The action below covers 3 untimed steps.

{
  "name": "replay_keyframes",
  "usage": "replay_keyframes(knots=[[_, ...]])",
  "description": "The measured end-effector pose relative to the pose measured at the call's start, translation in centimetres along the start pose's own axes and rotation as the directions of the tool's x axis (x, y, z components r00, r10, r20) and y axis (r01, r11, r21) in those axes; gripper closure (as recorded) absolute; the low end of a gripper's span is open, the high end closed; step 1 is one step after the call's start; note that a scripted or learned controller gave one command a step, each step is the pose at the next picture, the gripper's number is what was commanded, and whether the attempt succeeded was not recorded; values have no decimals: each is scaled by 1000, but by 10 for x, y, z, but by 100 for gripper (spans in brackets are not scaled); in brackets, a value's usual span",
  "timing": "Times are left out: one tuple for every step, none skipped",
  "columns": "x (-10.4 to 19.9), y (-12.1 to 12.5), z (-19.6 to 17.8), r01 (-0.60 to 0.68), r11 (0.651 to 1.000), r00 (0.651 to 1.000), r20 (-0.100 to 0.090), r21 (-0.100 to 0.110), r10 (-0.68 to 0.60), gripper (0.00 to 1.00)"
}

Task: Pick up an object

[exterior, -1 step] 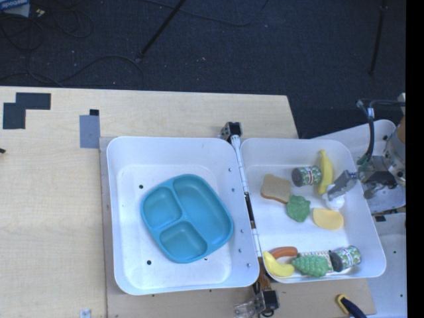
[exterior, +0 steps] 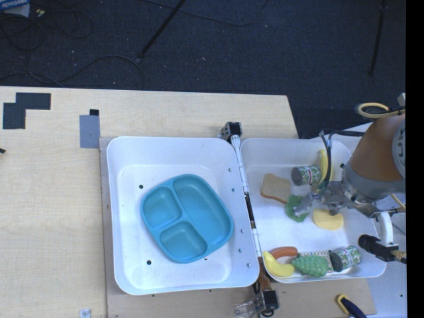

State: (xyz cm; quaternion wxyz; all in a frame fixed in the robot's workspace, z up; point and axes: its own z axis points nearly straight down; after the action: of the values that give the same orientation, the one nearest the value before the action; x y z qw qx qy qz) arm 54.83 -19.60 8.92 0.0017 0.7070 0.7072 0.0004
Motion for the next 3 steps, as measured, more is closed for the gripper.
replay_keyframes(knots=[[37, 38, 0, 0, 1000, 1000, -1, -1, 0, 0], [34, 96, 2, -1, 1000, 1000, -3, 9, 1, 0], [35, 96, -6, 3, 1000, 1000, -6, 13, -3, 100]])
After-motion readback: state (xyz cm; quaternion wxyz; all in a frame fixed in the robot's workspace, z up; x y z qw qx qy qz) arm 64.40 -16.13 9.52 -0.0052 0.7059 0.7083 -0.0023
